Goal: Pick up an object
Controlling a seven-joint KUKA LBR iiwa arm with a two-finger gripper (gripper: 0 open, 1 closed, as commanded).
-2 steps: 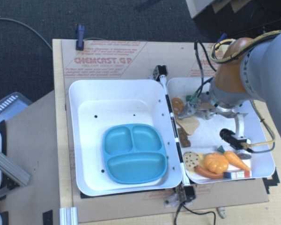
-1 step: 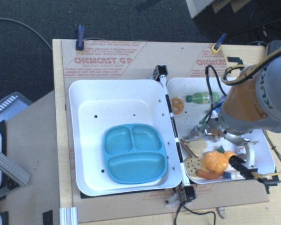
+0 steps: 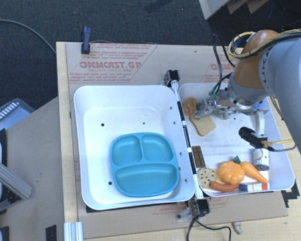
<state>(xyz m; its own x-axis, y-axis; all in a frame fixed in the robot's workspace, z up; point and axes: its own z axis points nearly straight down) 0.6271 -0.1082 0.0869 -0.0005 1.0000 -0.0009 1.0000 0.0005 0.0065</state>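
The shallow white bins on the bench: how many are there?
2. The left shallow white bin holds a blue divided plastic plate; the right shallow white bin holds food toys. They sit side by side.

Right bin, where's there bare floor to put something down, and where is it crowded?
In the right bin, bare floor lies mid-bin, between the bread slice and the orange pumpkin. The near edge is crowded: pumpkin, carrot, sausage, cracker. The gripper occupies the far end.

Hand over bread slice
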